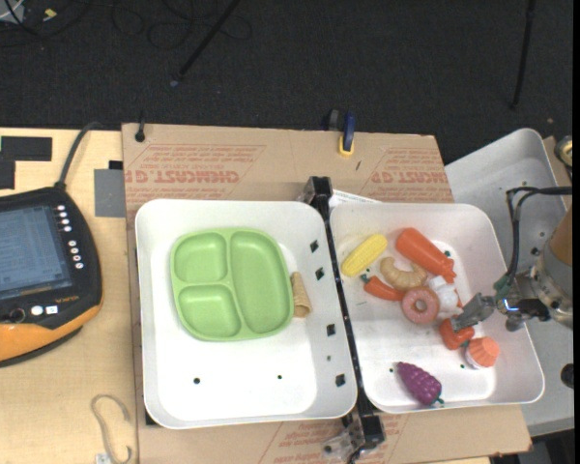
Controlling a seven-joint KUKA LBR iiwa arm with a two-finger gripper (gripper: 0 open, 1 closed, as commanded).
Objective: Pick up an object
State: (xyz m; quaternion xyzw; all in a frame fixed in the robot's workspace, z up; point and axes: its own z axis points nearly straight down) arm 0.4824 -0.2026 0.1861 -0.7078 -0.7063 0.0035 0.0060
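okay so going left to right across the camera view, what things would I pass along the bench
Teach pendant → green divided plate → small tan piece → toy corn → pink donut → gripper.

Grey metal gripper (478, 309), black cables, orange band.

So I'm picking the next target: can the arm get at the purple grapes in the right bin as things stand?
Probably yes. The purple grapes lie alone near the right bin's front edge, apart from the other toys, with nothing on top. The end effector hangs over that bin, close by.
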